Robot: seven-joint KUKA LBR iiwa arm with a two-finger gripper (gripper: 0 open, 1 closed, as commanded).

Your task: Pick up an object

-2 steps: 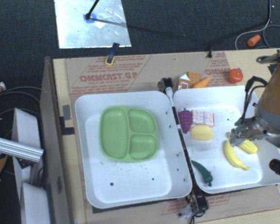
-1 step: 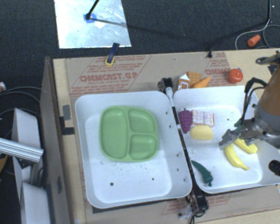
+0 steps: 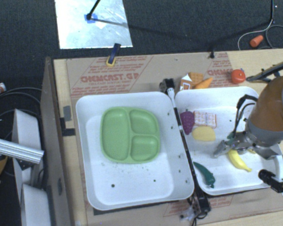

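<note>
The banana (image 3: 240, 161) lies in my right bin (image 3: 226, 184), toward its near right part, and my jaws (image 3: 225, 147) sit low just beside its upper end, close to touching it. How wide my jaws stand I cannot tell; my own wrist covers them from above. I judge the main risk to be the banana's curve: a bite at the tip could make it swivel or squirt out toward the bin wall. The yellow lemon-like piece (image 3: 204, 134) lies just to the left, so a sideways nudge might shove it into the purple piece (image 3: 187, 121) and the pink block (image 3: 205, 118). The green piece (image 3: 205, 174) near the front is apart. The left bin (image 3: 96, 188) with its green divided plate (image 3: 130, 134) is well clear.
</note>
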